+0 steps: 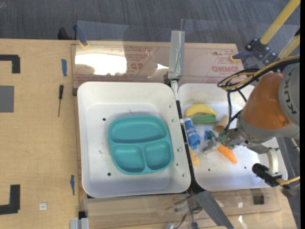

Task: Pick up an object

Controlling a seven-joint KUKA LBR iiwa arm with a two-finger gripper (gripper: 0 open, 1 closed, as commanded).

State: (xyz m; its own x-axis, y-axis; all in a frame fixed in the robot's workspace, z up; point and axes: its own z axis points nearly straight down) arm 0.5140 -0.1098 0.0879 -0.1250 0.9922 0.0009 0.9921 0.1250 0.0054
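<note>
In the right bin (224,175) lie several small items: a yellow banana (200,110), a green piece (206,119) just under it, a blue bottle (192,134), an orange carrot (227,153) and a small yellow bit (195,160). My gripper (217,140) reaches in from the right and hangs low over the middle of this pile, between the blue bottle and the carrot. Its grey fingers (209,146) point left and down. I see nothing clearly held between them.
The left bin (90,104) holds a teal divided plate (140,143). A raised divider (180,123) separates the two bins. Clear plastic sheeting and a metal post (176,54) stand behind the bins. The arm's orange band (267,104) and cables overhang the right bin's far side.
</note>
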